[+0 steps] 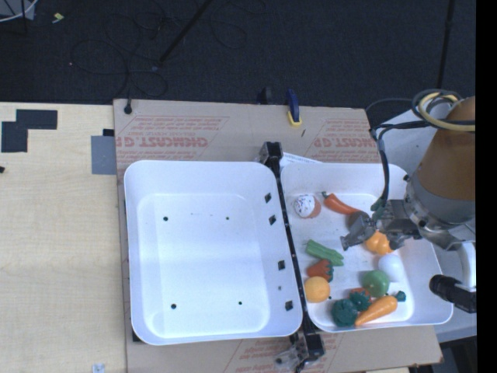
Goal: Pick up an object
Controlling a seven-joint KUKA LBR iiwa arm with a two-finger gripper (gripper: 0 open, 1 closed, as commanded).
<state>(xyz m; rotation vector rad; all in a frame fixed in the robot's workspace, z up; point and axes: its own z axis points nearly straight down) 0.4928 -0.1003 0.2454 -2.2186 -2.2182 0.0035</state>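
Note:
My gripper (370,234) hangs low over the right bin (423,313), in its upper right part. A small orange-yellow fruit (379,244) lies right at the gripper's tip; the view does not reveal whether it is gripped. Around it in the same bin are a white egg (391,267), a green round fruit (377,282), a carrot (377,309), a dark green broccoli (345,311), an orange ball (316,289), a red fruit (318,269), a green pod (324,251), a red-orange pepper (340,203) and a pale speckled ball (305,205).
The left bin (140,247) adjoins the right one, with a black divider strip (281,239) between them. Both bins rest on a cardboard sheet (202,134) on the bench. The arm's grey and orange body (450,169) looms over the right bin's far right edge.

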